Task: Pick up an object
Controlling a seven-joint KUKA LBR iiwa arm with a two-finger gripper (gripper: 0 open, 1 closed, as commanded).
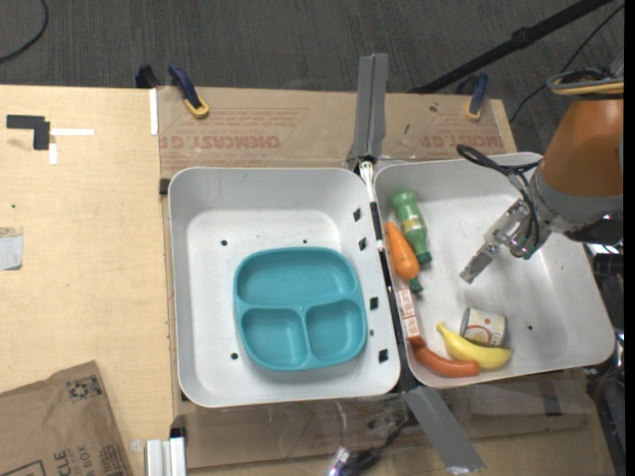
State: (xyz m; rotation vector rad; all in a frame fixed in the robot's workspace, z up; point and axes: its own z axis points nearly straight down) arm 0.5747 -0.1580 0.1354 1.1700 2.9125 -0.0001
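Note:
My gripper [474, 269] hangs over the middle of the right bin [556, 350], reaching in from the right, with nothing seen in it. Along the bin's left wall lie a green bottle [410, 226] and an orange carrot [401, 250]. Below the gripper, near the front wall, sit a small can [484, 325], a yellow banana [473, 349] and a red-orange sausage-shaped piece [444, 363]. A thin red-and-white packet [406, 307] lies against the left wall. The gripper touches none of these.
The left bin [198, 206] holds a teal divided plate [301, 307]. A grey metal post [371, 107] rises behind the divider between the bins. Clamps [189, 89] hold cardboard at the back. A brown paper bag [55, 424] lies at the bench's front left.

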